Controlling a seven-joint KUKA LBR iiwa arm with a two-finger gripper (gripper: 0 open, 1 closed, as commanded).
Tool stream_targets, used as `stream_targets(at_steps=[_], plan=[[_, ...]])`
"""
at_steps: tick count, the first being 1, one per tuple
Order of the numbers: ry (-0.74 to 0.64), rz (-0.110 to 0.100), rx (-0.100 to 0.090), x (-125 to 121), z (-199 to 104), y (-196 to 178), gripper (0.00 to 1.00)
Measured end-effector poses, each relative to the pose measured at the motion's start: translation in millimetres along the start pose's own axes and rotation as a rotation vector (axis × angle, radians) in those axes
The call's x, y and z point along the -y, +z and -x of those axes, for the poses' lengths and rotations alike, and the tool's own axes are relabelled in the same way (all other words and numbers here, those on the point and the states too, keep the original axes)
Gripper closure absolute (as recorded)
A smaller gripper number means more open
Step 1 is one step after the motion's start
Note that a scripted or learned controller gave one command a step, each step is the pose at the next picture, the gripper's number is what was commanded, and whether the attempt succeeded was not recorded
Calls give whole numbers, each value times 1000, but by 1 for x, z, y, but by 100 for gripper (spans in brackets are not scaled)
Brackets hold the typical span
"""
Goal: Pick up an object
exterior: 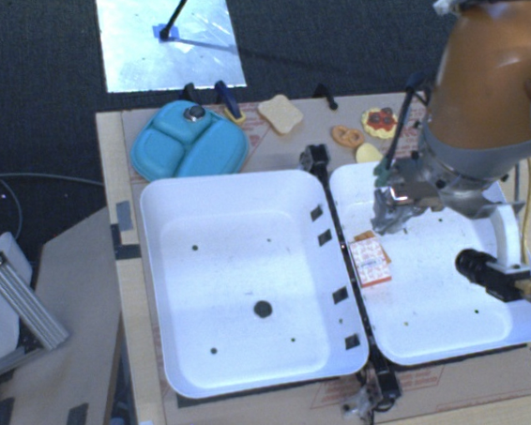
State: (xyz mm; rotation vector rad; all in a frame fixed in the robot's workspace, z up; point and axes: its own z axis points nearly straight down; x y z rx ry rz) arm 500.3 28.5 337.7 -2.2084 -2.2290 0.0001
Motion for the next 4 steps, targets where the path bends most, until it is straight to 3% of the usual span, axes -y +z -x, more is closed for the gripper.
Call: stream_targets(at_steps=[1, 2, 3, 4], plan=[[8, 2, 2, -3, -5, 55, 100], [14, 3, 5, 14, 56, 84, 100], [3, 10, 2, 13, 33, 28, 100], [0, 11, 1, 13, -15, -24, 100]])
